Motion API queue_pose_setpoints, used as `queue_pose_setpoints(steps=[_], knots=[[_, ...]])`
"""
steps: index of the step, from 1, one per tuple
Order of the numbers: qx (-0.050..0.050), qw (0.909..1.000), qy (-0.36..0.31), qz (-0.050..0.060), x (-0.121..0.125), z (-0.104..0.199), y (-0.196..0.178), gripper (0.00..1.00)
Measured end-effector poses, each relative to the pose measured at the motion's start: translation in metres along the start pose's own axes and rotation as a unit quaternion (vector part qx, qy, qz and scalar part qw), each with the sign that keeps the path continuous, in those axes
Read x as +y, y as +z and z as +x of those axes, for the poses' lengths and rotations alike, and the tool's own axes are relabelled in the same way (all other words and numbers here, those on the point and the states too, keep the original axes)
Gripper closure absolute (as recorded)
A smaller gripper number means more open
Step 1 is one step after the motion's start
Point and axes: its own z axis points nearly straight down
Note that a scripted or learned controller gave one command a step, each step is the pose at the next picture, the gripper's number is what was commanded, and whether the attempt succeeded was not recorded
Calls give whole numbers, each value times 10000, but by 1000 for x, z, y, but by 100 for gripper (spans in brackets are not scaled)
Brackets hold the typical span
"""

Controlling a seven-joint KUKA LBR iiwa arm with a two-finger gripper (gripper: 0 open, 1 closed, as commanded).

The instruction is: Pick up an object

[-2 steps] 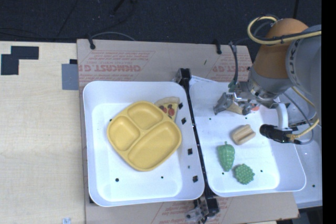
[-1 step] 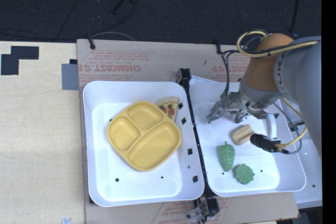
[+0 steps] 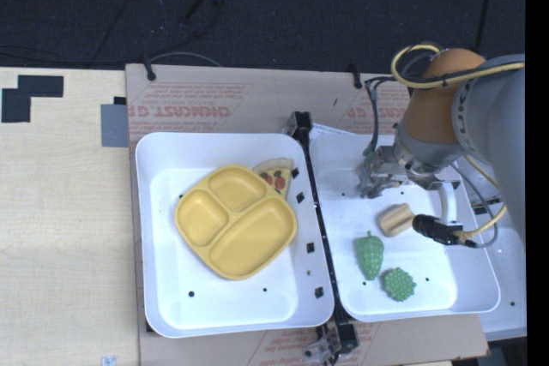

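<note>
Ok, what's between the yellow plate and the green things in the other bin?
In the camera view, between the yellow plate and the green strawberry lie bare white bin floor and the black divider where the two bins meet.

You cannot tell how the gripper [image 3: 374, 184] stands; its tip is too small and dark. Far to its left, the yellow plate [image 3: 236, 221] covers most of the pizza slice [image 3: 276, 176].
</note>
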Motion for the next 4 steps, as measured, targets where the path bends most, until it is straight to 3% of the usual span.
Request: queue_pose_setpoints(steps=[2, 3, 4], knots=[[-7, 10000, -18, -44, 4, 1, -125, 100], [-3, 10000, -22, -26, 5, 0, -149, 100], [3, 10000, -25, 0, -12, 40, -145, 100]])
